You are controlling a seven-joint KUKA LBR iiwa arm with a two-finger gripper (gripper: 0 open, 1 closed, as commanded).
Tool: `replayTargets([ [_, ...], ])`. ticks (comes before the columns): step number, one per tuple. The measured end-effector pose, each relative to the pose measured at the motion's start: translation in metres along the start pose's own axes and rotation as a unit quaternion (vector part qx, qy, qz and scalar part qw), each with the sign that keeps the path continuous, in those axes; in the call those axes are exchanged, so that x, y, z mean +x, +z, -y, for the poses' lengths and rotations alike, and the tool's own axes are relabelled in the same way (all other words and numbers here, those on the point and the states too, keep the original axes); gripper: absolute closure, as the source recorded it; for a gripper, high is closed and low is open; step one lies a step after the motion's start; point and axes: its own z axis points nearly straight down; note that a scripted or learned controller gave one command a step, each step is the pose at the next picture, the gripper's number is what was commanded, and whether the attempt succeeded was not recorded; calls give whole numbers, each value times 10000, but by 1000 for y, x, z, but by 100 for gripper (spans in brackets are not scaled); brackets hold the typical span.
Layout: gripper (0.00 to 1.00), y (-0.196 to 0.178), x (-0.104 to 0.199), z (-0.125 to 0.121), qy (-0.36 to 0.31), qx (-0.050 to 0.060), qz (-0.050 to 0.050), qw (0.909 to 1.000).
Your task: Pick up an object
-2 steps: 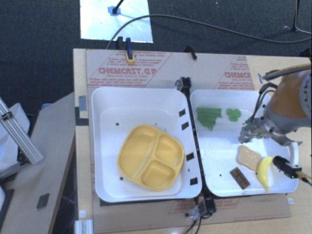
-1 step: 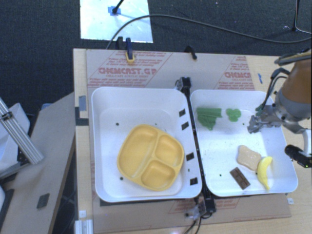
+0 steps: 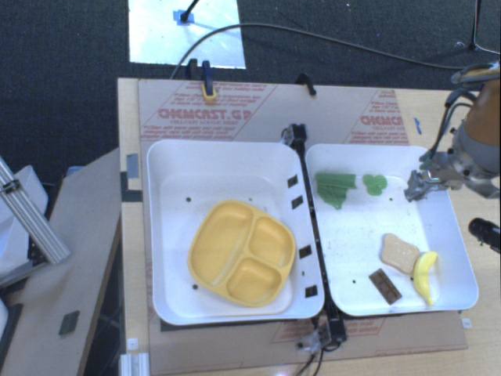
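Tool (image 3: 417, 186) hanging over right bin's (image 3: 458, 233) upper right rim, grip state unclear; nothing seen betw fingers. Banana (image 3: 425, 276), toast slice (image 3: 400, 253), brown bar (image 3: 385, 286) lying near bin's lower right, green veg (image 3: 335, 187) up top

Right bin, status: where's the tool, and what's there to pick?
Tool over right bin's far right edge, nothing seen in it. Green pieces nearest, left of it; bread, banana, brown bar nearer the front. Nothing in the way.

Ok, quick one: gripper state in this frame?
Gripper: cannot be told; it sits over the top right edge of the right bin, nothing visibly held.
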Motion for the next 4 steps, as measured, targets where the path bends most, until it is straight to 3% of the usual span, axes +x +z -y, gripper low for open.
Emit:
replayTargets([
  [1, 100, -64, 2, -5, -3, -11, 4, 10000],
  [4, 100, -42, 142, -48, -14, 18, -10, 10000],
])
